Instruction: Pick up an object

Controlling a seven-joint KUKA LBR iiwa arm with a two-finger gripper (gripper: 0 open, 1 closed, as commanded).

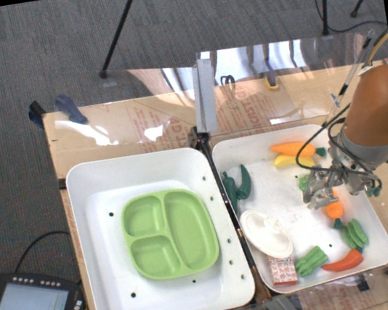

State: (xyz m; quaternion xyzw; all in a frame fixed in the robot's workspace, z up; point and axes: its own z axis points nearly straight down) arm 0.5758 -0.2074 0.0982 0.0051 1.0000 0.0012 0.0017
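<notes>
Small orange rounded toy piece (pixel 334 210), the likeliest thing to pick, lies in the right white shallow bin (pixel 369 211), near its right edge and about midway between the far and near edges. The grey metal two-finger gripper (pixel 322 189) sits just above and beside it, low over the bin floor. I cannot tell from this slanted view whether the gripper is open or closed, and I see nothing clearly held in it.

I judge the main risk to be a miss. The piece looks small and rounded, so a closing grip could squirt it sideways. A small green toy piece (pixel 305 183) lies right at the gripper's left side and could be nudged or caught instead. Dark cables loop close around the wrist, which hides the contact point from me.

The grey arm with its orange band (pixel 377 106) reaches in over the bin's right edge, wrist bent so the gripper points down toward the bin floor.

Well apart, a light green divided plastic plate (pixel 170 233) rests in the middle of the left white bin (pixel 97 277).
</notes>
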